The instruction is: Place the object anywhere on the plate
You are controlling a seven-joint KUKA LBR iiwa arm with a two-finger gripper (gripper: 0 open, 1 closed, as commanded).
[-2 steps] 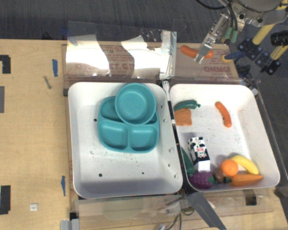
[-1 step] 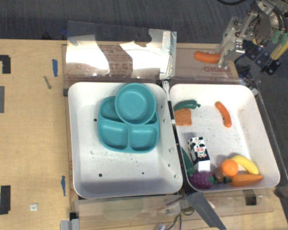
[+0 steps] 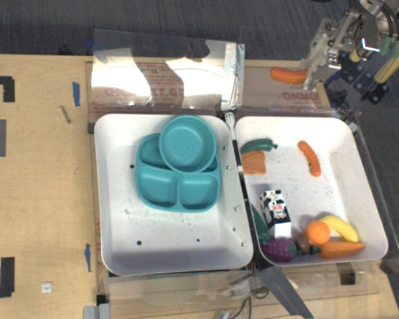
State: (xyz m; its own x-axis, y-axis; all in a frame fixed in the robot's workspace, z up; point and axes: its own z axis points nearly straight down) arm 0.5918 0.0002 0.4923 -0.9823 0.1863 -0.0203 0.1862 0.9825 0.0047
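Sausage (image 3: 288, 76): an orange-red toy one, lying level at the top right, above the cardboard behind the right bin, one end pinched between the fingers of the gripper (image 3: 310, 74).
Gripper: closed on the sausage's right end, up over the far edge of the right bin (image 3: 366, 178); the arm comes in from the upper right corner.
Plate (image 3: 178, 178): teal, divided into compartments, in the upper middle of the left bin (image 3: 113, 231).
Bowl (image 3: 187, 143): teal, round, sitting on the plate's upper right part.
Right bin, upper part: a green pepper (image 3: 258, 145) near the left wall, an orange slab (image 3: 254, 163) just below it, and a second orange sausage (image 3: 310, 158) lying slantwise to the right.
Right bin, middle: a small black-and-white carton (image 3: 275, 206).
Right bin, lower edge: purple grapes (image 3: 279, 249), an orange (image 3: 318, 232), a banana (image 3: 340, 227) and a carrot (image 3: 342, 248), crowded together.
Behind the left bin: a shiny clear sheet (image 3: 166, 78) over cardboard.
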